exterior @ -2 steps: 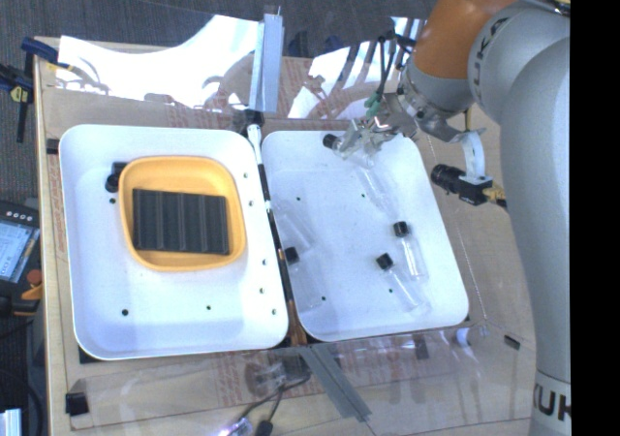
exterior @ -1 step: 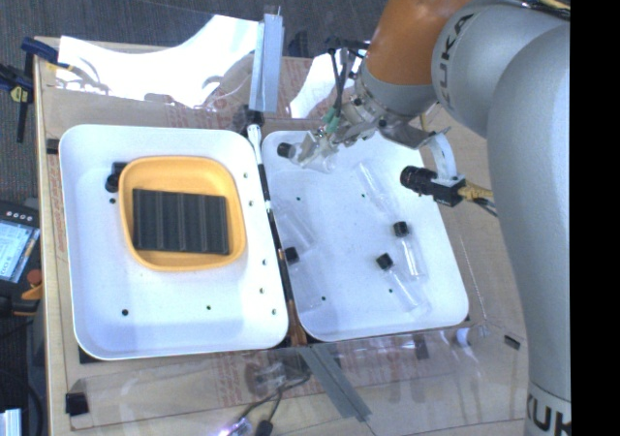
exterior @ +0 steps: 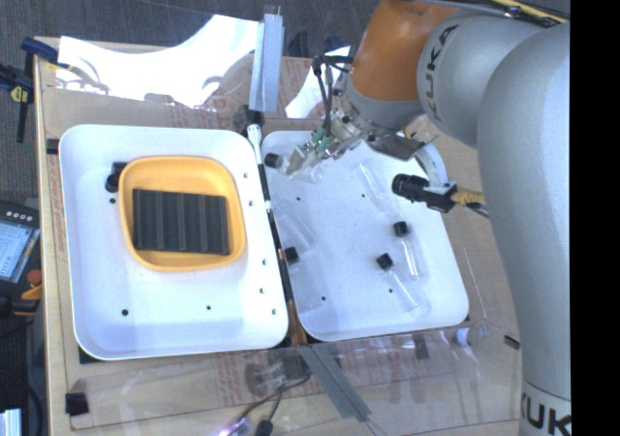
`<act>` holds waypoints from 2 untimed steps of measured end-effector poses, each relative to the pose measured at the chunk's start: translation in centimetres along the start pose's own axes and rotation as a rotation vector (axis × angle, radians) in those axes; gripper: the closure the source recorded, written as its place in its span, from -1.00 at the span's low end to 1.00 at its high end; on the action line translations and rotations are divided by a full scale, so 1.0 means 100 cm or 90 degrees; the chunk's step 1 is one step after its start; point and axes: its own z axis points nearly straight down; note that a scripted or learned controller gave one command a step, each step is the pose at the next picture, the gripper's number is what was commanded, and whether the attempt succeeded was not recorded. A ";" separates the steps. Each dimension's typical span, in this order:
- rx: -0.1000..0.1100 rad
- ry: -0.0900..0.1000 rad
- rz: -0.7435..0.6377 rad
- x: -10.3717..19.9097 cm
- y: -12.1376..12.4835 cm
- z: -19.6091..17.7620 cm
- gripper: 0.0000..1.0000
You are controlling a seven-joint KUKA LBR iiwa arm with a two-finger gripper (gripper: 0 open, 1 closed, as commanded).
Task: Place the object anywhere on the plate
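A yellow plate [exterior: 180, 175] with a dark ridged centre lies in the left white bin [exterior: 97, 308]. In the right white bin [exterior: 339, 313] lie small black pieces: one [exterior: 399, 229] right of centre, one [exterior: 384, 261] just below it, one [exterior: 290, 255] by the bin's left wall, and one [exterior: 272, 161] at the upper left corner. My gripper [exterior: 320, 145] hangs over the upper left part of the right bin, close to that corner piece. Its tip is small and cluttered with wires, and nothing can be made out in it.
A clear tube [exterior: 412, 260] lies near the two black pieces in the right bin. A small dark item [exterior: 114, 178] sits against the plate's left rim. The grey arm with its orange band [exterior: 402, 46] covers the upper right. A metal bar [exterior: 265, 61] stands behind the bins.
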 end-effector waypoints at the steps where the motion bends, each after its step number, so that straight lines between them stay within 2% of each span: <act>1: 0.000 -0.005 -0.067 0.023 -0.019 -0.001 1.00; 2: 0.001 0.002 -0.200 0.074 -0.012 0.001 1.00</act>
